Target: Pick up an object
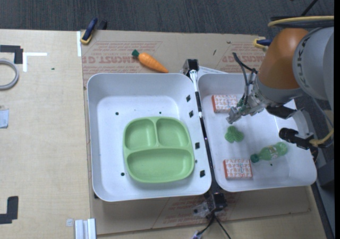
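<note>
On the far left of the surface (42, 142) lies part of a grey ring (10, 76), with some black marks near it. Next comes a brown cardboard sheet (122, 52) with a blue clip (89, 30) at its top corner and a toy carrot (150, 61) lying just above the left bin (101, 142). That bin holds a light green plate (158, 149) with three parts, and nothing sits on the plate. Just beside it is the right bin (297, 171). It has a red and white box (224, 102) near the top, a small green lump (234, 135) in the middle, a second red and white box (237, 168) near the bottom, and a green bottle (270, 152) lying on its side to the right. The gripper (236, 114) hangs over the right bin, just above the green lump and close to the top box. Its tips are too small and blurry to tell if they are apart or together, and nothing can be seen between them. The grey arm (313, 62) with its orange band comes in from the right.
</note>
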You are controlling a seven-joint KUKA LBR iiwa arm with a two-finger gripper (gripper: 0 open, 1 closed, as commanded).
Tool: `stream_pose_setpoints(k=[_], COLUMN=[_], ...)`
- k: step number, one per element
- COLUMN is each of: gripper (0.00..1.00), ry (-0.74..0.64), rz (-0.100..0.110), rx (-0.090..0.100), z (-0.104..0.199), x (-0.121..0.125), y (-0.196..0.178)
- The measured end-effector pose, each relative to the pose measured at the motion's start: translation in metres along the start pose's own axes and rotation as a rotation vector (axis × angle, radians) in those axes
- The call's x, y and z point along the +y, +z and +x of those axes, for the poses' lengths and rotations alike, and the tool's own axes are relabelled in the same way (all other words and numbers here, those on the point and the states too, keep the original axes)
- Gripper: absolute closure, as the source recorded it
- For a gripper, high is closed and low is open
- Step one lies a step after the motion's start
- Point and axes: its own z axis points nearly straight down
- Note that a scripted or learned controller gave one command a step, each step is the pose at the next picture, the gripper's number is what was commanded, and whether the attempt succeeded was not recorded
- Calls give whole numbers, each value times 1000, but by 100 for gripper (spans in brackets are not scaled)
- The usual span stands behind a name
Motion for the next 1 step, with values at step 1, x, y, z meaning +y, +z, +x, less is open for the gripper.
stream_pose_setpoints(k=[1], gripper=[0], ry=[0], rz=[0], rx=[0], z=[0], x=[0], y=[0])
